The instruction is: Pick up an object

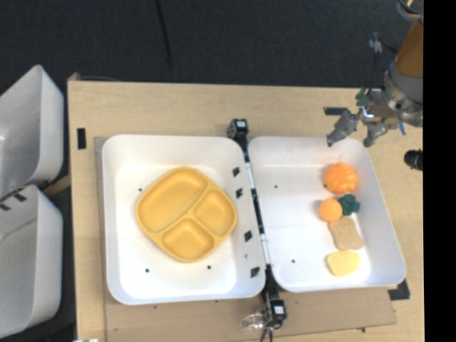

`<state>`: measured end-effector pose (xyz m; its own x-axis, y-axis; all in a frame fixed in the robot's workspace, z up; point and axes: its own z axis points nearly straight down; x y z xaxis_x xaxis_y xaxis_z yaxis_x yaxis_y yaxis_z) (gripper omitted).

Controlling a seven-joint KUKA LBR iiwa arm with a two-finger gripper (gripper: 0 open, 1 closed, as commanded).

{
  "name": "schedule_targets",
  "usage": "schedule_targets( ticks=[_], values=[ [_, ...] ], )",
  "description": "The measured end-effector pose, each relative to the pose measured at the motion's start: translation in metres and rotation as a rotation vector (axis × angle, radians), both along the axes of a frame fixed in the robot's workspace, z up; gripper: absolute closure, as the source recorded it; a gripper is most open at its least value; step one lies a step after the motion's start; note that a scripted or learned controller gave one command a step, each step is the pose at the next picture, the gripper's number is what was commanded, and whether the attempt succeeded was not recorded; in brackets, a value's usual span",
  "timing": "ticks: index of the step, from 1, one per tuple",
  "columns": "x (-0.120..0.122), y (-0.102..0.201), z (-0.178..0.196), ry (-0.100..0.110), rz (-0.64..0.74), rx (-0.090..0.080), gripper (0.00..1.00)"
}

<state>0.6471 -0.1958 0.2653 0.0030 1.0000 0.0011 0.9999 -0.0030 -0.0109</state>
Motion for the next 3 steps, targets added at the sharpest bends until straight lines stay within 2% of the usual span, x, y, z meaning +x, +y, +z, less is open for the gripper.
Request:
schedule_targets(
  ticks=[1, 3],
  values=[
    [0.002, 0.0, 0.008, -0.012, 0.004, -0.003, 0.0],
    [-0.006, 0.005, -0.104, -0.008, -0.002, -0.003, 0.0]
  ],
)
